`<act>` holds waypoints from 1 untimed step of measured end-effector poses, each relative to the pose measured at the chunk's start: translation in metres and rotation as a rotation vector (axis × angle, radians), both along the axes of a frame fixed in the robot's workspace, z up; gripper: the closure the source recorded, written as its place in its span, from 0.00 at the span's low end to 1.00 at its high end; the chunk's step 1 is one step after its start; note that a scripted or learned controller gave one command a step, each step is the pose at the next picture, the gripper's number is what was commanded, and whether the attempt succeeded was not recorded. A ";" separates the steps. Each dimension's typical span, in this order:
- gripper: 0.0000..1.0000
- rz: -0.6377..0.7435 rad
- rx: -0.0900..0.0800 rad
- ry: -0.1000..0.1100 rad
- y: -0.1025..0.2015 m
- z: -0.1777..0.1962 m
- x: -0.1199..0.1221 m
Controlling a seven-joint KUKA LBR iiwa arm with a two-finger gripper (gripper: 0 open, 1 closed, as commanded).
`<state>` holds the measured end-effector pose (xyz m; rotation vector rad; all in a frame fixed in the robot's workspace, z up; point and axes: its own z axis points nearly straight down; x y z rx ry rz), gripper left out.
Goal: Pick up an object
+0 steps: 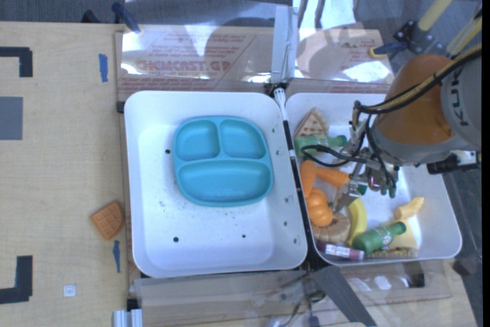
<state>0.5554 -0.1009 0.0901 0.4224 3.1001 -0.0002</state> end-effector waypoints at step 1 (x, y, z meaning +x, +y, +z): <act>0.00 -0.006 -0.003 -0.010 -0.003 0.001 -0.057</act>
